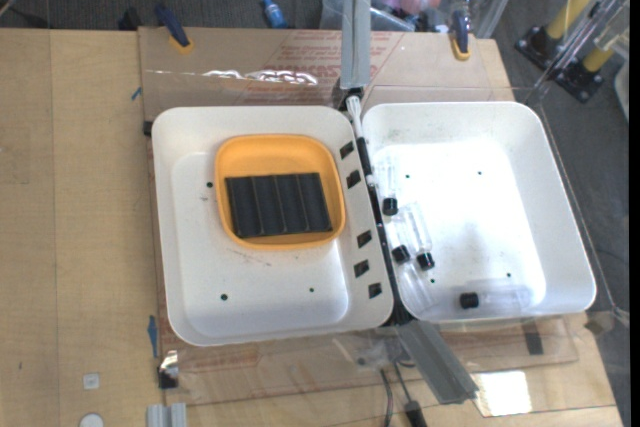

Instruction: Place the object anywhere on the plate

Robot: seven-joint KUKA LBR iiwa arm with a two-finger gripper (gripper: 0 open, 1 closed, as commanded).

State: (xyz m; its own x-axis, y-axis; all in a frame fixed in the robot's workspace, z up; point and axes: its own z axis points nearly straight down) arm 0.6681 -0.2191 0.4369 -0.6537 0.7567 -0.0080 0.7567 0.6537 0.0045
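A flat black ribbed rectangular object (278, 205) lies on the rounded-square orange plastic plate (232, 160) in the shallow white left bin (190, 305), left of frame centre.

I see the plate (281, 153) in the left bin: orange-yellow, squarish with rounded corners and a raised rim, sitting flat in the upper middle of that bin's floor. The object (277, 205) is a dark, near-black rectangular slab with parallel ridges or grooves running across its short side, splitting it into about five strips. It lies flat on the plate, long side roughly left-right, turned slightly. It covers most of the plate's lower half, its bottom edge reaching the plate's near rim. I can't tell its material.
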